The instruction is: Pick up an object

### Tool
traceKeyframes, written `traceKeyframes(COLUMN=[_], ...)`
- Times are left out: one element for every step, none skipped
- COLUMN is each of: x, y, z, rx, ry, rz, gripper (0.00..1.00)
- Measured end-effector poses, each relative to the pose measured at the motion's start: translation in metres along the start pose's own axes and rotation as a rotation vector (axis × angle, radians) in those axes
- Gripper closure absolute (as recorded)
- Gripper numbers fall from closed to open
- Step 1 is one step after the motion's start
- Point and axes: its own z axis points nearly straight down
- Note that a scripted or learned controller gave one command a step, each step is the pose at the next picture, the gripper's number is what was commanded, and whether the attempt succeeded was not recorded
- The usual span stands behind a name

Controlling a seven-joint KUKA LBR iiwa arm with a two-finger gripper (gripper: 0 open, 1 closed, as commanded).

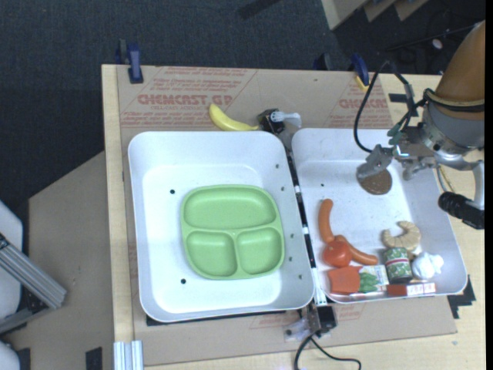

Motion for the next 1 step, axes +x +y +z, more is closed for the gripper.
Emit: traceKeyframes(x=[0.0506], y=[0.0469], z=[0.0395], rx=[-0.003], ry=[0.000], rz=[-0.006], gripper=[0.00])
